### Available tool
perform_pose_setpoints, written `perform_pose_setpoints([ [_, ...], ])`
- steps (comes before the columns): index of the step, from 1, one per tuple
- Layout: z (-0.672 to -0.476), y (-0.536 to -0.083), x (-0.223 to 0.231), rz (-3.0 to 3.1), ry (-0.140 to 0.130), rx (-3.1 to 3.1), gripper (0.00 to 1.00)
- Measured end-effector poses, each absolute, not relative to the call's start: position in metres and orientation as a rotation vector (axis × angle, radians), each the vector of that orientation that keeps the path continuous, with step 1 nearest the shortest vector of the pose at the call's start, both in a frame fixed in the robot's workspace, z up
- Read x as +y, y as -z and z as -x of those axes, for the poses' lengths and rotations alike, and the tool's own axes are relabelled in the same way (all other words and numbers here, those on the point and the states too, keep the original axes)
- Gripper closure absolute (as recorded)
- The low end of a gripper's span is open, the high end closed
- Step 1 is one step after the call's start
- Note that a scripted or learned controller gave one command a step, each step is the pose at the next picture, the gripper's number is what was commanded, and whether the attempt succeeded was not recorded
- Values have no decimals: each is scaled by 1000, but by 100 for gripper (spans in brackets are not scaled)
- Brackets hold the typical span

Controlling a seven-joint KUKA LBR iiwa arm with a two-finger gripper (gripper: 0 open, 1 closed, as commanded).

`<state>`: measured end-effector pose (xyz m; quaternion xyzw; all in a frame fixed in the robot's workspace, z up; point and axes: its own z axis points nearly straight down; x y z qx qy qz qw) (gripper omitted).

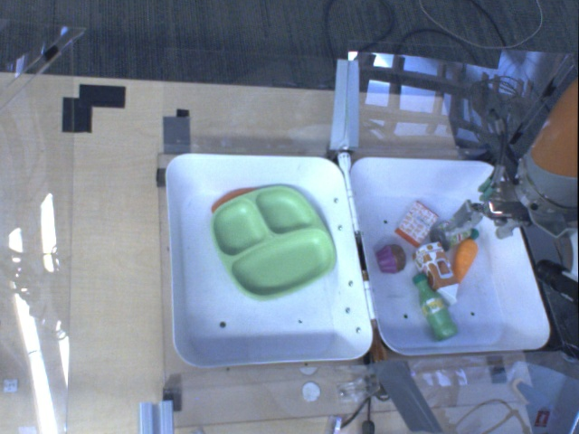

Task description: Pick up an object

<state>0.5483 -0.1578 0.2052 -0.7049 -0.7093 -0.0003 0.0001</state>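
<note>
1. Camera view, left side: a green divided plate [273, 240] lies upside down in the left white bin [194, 333], covering most of an orange item whose edge peeks out at the plate's upper left.
2. Camera view, right side: the right white bin [516, 328] holds a cluster of small objects: a red-and-white carton [416, 222], a dark purple round piece [391, 259], a small printed box [435, 264], an orange carrot [465, 259] and a green bottle [436, 311] lying on its side.
3. Camera view, arm: the grey arm with its orange band reaches in from the right, its gripper [463, 223] low over the bin just above the carrot and the printed box; whether the jaws are spread or pressed together cannot be told, and nothing is seen between them.
</note>
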Motion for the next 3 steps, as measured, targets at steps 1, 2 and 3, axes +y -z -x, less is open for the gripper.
perform_pose_setpoints([
  [1, -562, -122, -173, 2160, 27, -2318, 0],
  [2, -536, -110, -200, 2267, 62, -2245, 0],
  [3, -525, -109, -198, 2447, 71, -2049, 0],
])
